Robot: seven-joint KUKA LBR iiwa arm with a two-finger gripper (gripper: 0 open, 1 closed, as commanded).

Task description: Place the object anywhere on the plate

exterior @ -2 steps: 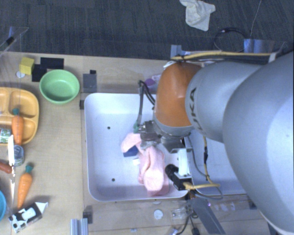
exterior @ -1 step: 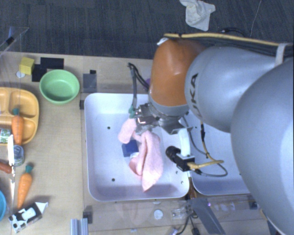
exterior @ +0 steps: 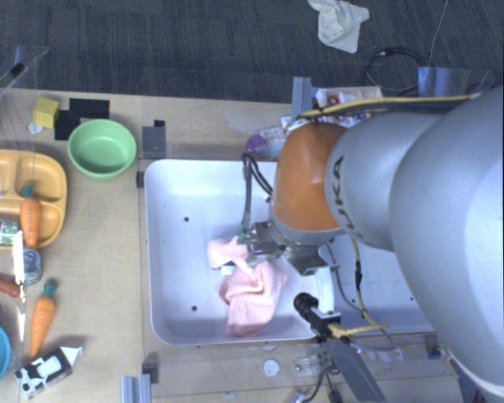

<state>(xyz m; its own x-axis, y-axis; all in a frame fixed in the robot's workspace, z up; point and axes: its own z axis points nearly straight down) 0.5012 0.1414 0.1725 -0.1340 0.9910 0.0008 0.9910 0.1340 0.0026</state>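
**Arm over a pink cloth in the left bin**

The grey, smooth-shelled arm (exterior: 425,205) reaches in from the right, its glossy orange band (exterior: 303,185) rounded like a dome above the wrist. Below the band, the metal wrist assembly and gripper (exterior: 258,250) sit directly over a pink cloth (exterior: 248,287); whether the jaws are open, closed, or gripping the cloth cannot be told, since the wrist hides them.

The pink cloth is soft terry-like fabric, crumpled into irregular folds. It lies on the floor of the left white bin (exterior: 177,236), toward that bin's near right part, with one lobe spreading left of the wrist and a longer lobe trailing toward the near wall. The bin is shallow, smooth plastic with rounded corners.

On the wooden counter (exterior: 102,275) to the left stand several items. A round green bowl (exterior: 101,147) sits at the far left beside a small yellow block (exterior: 46,112). A yellow divided plate (exterior: 31,197), moulded with rounded compartments, lies at the left edge, well apart from the cloth; a toy carrot (exterior: 30,222) rests on it. A second toy carrot (exterior: 42,317) lies nearer, on the counter, and a black-and-white carton (exterior: 47,368) lies on its side at the near left.

A crumpled white rag (exterior: 340,24) lies on the dark ribbed floor (exterior: 197,39) beyond the counter.
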